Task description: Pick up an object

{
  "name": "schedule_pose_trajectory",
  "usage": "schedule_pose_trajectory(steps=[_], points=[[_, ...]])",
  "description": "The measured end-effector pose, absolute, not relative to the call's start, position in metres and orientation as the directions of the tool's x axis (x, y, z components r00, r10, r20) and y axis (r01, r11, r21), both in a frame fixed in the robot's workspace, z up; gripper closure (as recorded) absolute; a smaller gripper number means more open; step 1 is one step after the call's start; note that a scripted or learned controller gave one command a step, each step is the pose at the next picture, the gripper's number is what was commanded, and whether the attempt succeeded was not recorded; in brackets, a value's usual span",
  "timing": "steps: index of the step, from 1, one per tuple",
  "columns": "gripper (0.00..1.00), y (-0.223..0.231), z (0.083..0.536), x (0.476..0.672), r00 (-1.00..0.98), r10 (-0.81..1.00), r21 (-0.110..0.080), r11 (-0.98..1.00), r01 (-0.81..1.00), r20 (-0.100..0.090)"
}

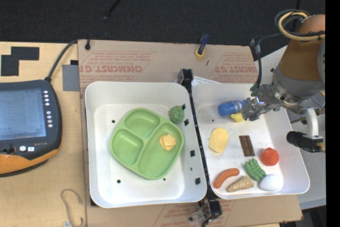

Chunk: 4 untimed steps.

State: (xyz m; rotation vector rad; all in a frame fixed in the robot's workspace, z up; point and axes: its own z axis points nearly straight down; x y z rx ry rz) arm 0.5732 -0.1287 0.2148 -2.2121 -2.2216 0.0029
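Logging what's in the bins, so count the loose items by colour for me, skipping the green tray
Yellow: 3
Green: 2
Red or orange: 2
Blue: 1
Brown: 1
White: 1
Tan: 1
Total: 11

Two bins set side by side on bench. In left bin (95,114): divided plate (146,142), small food piece (168,141) in its right compartment, broccoli (177,112) just beside plate's upper right edge. In right bin (303,178): bottle (229,108) at back, sausage (227,177), cone (240,184), egg (270,182) along front. Tablet (26,122) placed left of bins.
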Motion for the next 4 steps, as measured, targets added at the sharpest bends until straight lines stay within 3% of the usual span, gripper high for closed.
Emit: schedule_pose_trajectory(steps=[2,3,4], points=[[1.00,-0.029,0.219,0.580,-0.005,1.000,-0.004,0.005,1.000,0.003],[1.00,-0.020,0.236,0.591,-0.001,1.000,-0.003,0.001,1.000,0.001],[1.00,-0.020,0.215,0.592,-0.001,1.000,-0.008,0.001,1.000,0.000]])
